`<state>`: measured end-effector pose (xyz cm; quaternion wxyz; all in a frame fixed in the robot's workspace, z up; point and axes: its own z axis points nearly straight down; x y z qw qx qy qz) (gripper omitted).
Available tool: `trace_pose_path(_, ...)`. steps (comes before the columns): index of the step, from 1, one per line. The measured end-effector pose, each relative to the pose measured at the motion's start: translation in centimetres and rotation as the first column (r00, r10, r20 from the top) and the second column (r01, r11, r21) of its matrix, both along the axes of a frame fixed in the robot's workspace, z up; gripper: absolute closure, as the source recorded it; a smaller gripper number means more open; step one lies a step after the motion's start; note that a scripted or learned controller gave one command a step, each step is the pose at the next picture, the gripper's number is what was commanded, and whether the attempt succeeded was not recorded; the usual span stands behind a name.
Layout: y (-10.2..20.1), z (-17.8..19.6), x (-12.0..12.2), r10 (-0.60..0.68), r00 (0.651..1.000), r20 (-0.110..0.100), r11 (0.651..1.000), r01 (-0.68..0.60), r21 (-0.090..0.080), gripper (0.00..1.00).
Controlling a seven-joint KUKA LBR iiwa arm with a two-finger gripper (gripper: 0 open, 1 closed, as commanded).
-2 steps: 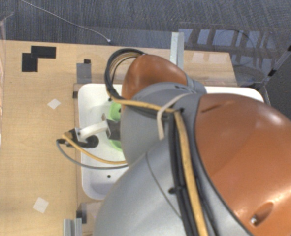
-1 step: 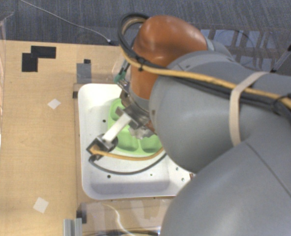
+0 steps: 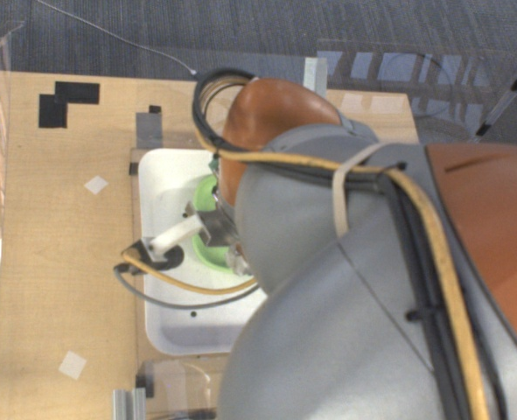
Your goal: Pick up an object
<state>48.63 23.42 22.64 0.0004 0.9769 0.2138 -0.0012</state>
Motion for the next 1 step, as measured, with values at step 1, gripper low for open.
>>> trace_pose_path(1, 0.04, -1.96, 0.61, -0.226, 0.974, 0.002, 0.974, 0.226, 0.003, 1.00)
